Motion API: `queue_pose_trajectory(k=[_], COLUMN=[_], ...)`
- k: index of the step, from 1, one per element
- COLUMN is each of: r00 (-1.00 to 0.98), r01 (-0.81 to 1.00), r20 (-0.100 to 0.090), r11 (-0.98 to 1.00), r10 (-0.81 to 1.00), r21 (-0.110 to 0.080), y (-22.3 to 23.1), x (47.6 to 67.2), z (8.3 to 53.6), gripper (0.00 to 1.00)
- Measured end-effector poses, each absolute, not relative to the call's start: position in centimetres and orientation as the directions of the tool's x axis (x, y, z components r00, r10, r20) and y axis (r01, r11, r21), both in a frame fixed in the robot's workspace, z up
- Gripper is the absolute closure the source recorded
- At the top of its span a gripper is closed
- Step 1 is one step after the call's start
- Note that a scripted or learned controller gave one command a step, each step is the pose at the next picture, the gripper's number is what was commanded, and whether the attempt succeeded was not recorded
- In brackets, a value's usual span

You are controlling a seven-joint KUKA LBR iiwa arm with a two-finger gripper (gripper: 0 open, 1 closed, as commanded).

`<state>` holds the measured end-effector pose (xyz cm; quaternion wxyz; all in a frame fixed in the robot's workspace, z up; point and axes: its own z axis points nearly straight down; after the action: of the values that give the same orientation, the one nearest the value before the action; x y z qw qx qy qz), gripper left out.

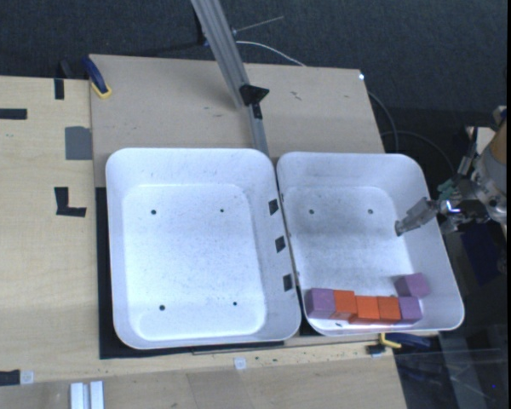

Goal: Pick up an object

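Wooden bench (34,254) carried two white bins: left bin (119,228), bare; right bin (324,173), stocked. Contents, along the right bin's near wall: three purple blocks (322,302) and two or three orange blocks (368,308), packed touching in a row. Claw (409,221) hung over the right bin's far-right rim, apart from the blocks; whether spread or closed, could not tell. Step judged: approach. Next move called for travel toward the row, then descent.

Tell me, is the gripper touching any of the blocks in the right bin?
Apart. The camera view shows the gripper near the right bin's right wall, with bare white floor between it and the blocks.
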<state>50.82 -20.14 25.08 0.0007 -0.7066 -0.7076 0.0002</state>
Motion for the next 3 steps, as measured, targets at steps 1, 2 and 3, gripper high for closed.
queue_pose_trajectory(k=[1,2,3], r00=[-0.006,-0.002,-0.001], r01=[1.000,1.000,1.000], r20=[-0.003,-0.002,0.003], r11=[0.006,0.002,0.001], r10=[1.000,1.000,1.000], r21=[0.008,-0.001,-0.010], y=[-19.8,-19.9,-15.9], x=[57.5,57.2,55.0], z=[29.7,29.5,15.5], gripper=[0.00,0.00,0.00])
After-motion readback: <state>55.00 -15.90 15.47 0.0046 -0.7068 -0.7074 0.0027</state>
